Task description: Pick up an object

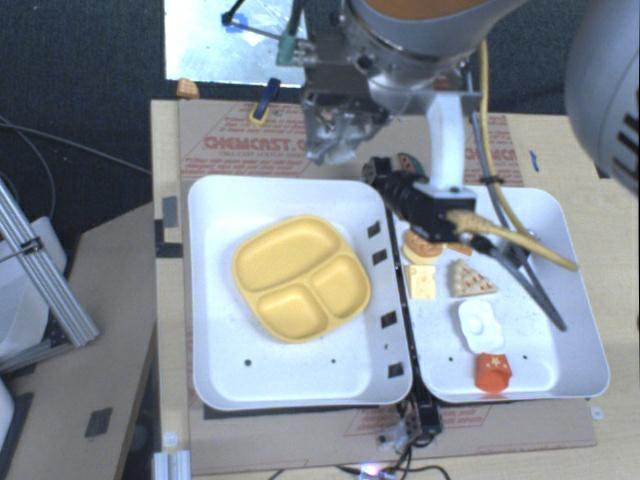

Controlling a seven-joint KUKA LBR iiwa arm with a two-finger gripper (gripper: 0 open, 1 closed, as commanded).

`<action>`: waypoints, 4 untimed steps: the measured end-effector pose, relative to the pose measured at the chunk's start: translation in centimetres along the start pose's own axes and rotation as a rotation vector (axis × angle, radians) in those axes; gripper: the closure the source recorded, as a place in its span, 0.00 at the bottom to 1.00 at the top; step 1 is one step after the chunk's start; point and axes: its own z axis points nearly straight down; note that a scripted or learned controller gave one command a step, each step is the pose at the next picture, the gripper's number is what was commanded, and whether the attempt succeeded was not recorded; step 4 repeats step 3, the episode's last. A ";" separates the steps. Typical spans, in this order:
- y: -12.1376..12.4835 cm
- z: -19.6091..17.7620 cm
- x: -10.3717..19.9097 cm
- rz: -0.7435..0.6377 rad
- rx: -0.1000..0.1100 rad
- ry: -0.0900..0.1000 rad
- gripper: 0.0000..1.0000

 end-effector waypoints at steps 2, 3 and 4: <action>-1.5 15.8 -8.6 0.009 0.009 -0.005 1.00; -1.4 10.1 -8.7 0.003 0.004 -0.003 1.00; -1.4 10.1 -8.7 0.003 0.004 -0.003 1.00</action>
